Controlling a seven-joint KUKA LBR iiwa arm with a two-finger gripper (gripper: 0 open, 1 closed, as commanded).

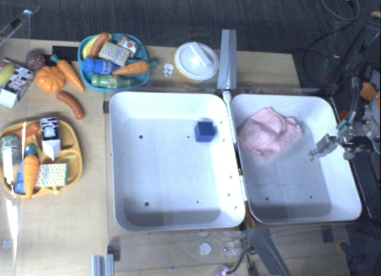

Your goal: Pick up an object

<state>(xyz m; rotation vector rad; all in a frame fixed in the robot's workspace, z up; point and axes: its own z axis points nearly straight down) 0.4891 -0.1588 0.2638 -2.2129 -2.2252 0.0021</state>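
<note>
My jaws (324, 146) hang over the right bin (342, 209), spread apart, gripping nothing, right of the pink cloth (269, 132); the blue cube (205, 131) sits in the left bin (149, 209).

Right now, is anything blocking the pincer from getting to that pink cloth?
Nothing visible does. The pincer hangs over the right bin's right side, and bare white floor lies between it and the pink cloth.
</note>
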